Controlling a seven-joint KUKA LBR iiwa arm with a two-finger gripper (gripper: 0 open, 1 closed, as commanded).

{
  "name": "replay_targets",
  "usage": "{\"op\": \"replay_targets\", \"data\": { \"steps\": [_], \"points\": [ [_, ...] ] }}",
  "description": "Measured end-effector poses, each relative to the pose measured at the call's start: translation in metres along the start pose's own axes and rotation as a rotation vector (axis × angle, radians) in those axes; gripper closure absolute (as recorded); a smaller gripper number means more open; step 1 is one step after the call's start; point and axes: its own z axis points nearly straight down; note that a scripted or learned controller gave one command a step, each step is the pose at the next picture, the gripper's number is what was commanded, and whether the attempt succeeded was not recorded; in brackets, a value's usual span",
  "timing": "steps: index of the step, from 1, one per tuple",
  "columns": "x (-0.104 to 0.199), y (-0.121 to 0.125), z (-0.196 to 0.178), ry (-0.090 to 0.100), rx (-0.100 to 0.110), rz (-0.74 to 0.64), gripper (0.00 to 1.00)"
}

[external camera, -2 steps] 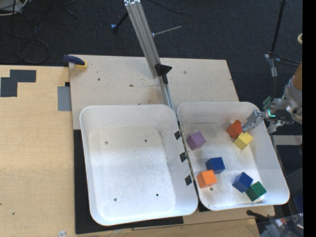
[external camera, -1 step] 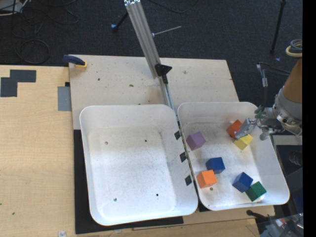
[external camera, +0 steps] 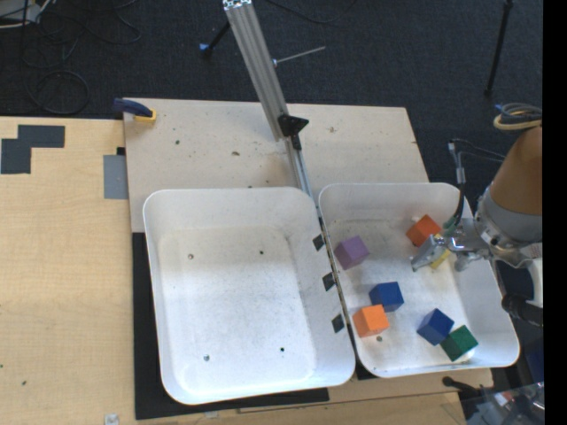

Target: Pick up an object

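The right bin (external camera: 390, 197) holds several blocks: a purple one (external camera: 352, 251), an orange one (external camera: 423, 230) near the far right, a blue one (external camera: 386, 296) in the middle, a second orange one (external camera: 371, 320) near the divider, another blue one (external camera: 435, 325) and a green one (external camera: 460, 342) at the front right. My gripper (external camera: 431, 255) hangs low over the right side of this bin, just in front of the far orange block and beside it. A small yellowish bit shows at its tip.
The left bin (external camera: 177, 211) stands beside the right one, with black clips along the shared wall (external camera: 324, 264). A slanted aluminium bar (external camera: 262, 69) rises behind the bins. The arm's body (external camera: 518, 193) overhangs the right bin's right rim.
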Motion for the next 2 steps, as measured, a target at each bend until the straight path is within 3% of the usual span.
{"op": "replay_targets", "data": {
  "steps": [1, 2],
  "points": [
    [0.002, 0.007, 0.06, -0.002, -0.006, 0.002, 0.0],
    [0.001, 0.006, 0.048, -0.001, -0.005, 0.006, 1.0]
  ]
}}
